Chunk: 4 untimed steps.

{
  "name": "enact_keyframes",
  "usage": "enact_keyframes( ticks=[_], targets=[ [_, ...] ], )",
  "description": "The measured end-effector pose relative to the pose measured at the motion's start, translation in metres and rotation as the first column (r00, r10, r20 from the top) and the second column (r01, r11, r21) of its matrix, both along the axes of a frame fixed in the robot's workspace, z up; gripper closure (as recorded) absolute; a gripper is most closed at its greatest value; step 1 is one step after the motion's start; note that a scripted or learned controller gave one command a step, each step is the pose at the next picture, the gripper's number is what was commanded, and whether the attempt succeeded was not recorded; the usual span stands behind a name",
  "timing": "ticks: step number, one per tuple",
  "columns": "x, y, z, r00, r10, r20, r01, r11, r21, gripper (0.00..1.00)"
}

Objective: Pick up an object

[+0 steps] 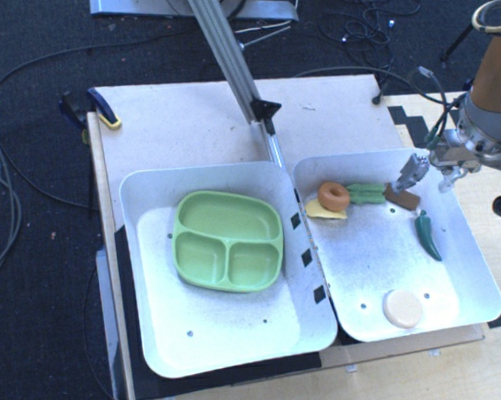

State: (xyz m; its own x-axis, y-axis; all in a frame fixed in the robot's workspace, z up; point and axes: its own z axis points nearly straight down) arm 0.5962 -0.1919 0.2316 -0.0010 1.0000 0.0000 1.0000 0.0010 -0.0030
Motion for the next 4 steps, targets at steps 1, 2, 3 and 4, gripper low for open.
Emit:
enact_keyframes(
  ticks=[1,2,3,4],
  targets=[
    [0.003,-0.004,-0.063,1.0,-0.001,-0.002,0.001,1.0,0.001,0.0],
    [-0.006,-0.005,-0.109,1.0,-0.002,0.001,0.002,1.0,0.0,0.0],
    [-0.004,-0.005,-0.097,1.0,-0.001,0.005,0.001,1.0,-0.001,1.0],
    [0.005,0.001,-0.047,1.0,0.002,0.009,-0.002,1.0,-0.002,1.0]
  ],
)
